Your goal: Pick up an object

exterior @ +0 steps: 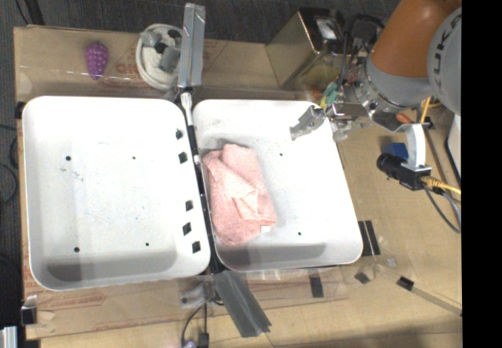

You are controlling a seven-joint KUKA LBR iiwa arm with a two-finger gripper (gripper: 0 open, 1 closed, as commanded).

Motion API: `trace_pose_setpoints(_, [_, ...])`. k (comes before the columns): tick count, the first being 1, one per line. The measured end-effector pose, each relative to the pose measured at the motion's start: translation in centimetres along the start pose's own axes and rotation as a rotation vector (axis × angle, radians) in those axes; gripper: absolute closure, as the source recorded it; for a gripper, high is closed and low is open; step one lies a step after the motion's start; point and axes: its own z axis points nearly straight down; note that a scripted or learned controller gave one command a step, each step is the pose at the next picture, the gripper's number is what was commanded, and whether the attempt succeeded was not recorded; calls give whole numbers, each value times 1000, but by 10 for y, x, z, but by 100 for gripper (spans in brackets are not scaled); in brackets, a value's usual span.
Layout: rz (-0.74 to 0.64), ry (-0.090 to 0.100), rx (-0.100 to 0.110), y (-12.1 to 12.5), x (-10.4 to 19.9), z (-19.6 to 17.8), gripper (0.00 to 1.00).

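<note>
Pink cloth (238, 193) alone; right bin (329, 213).

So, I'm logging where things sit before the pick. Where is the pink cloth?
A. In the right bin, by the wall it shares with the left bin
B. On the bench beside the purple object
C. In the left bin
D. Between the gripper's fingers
A. The pink cloth lies crumpled on the floor of the right bin, against its left wall, while the gripper sits apart from it over the bin's far edge.
</note>
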Motion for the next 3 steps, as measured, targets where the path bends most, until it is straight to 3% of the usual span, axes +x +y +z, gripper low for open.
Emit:
trace_pose_setpoints(1, [31, 0, -3, 12, 37, 186, 0])
trace_pose_setpoints(2, [-52, 0, -5, 48, 69, 187, 0])
trace_pose_setpoints(3, [-257, -3, -6, 85, 78, 186, 0])
